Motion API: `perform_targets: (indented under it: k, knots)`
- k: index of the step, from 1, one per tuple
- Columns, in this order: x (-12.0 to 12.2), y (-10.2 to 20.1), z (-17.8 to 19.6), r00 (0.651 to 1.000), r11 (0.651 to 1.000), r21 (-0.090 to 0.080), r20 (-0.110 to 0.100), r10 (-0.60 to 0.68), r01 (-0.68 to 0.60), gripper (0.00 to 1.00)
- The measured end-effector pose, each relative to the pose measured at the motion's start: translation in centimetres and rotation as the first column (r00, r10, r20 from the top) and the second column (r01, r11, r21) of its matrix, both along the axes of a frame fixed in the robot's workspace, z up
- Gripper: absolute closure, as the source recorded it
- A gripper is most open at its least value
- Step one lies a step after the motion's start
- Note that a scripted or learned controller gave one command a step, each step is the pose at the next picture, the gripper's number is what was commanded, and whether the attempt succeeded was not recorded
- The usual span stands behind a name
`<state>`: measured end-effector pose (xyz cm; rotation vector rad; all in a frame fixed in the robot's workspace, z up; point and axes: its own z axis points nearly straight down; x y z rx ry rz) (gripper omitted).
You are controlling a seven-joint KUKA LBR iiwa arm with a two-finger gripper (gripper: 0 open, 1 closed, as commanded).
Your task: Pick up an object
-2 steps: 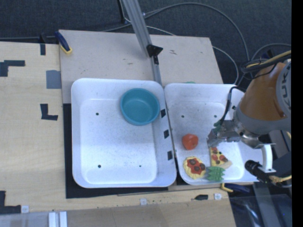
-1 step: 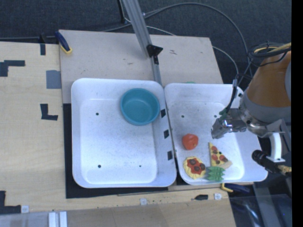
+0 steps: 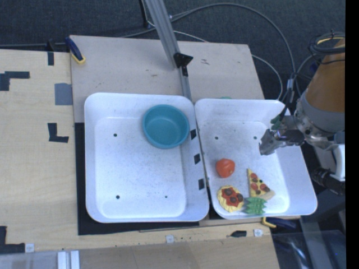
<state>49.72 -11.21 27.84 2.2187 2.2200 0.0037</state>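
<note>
In the right bin (image 3: pixel 241 114) lie a red tomato-like ball (image 3: pixel 225 167), a round toy pizza (image 3: pixel 230 198), a pizza slice (image 3: pixel 258 186) and a small green leafy piece (image 3: pixel 255 207), all toward the near edge. My gripper (image 3: pixel 269 143) hangs over the right part of that bin, up and to the right of the red ball, apart from every object. Nothing shows between its fingers. A blue bowl (image 3: pixel 165 126) stands in the left bin (image 3: pixel 112 167) near its far right corner.
A grey metal pole (image 3: pixel 162 24) slants down from the top to the divide between the bins. Cables (image 3: pixel 269 43) loop behind the right bin. A blue-and-yellow clamp (image 3: pixel 75 50) sits at the board's far left corner.
</note>
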Motion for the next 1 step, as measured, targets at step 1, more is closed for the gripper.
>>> perform_targets:
  k: [1]
  knots:
    - [1.05,5.52,-1.88,1.0,1.0,0.001,-0.006,0.004,-0.004,1.0]
